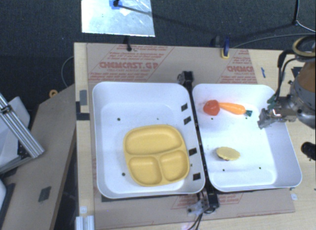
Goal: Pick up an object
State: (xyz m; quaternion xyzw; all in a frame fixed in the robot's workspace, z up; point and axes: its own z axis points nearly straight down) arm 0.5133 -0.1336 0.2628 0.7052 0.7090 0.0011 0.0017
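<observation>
Your gripper (pixel 269 115) hung at the right rim of the right bin (pixel 281 174). I could not tell how it was set, and nothing showed in its hold. Nearest to it lay the toy carrot (pixel 232 108), touching a red tomato (pixel 212 107), near the bin's back. The carrot looked light, stiff and a bit slippery, so you should have pinched it across its thick middle. A flat yellow chip (pixel 227 153) lay closer to the front. In the left bin (pixel 106 125) sat a yellow tray (pixel 155 154).
</observation>
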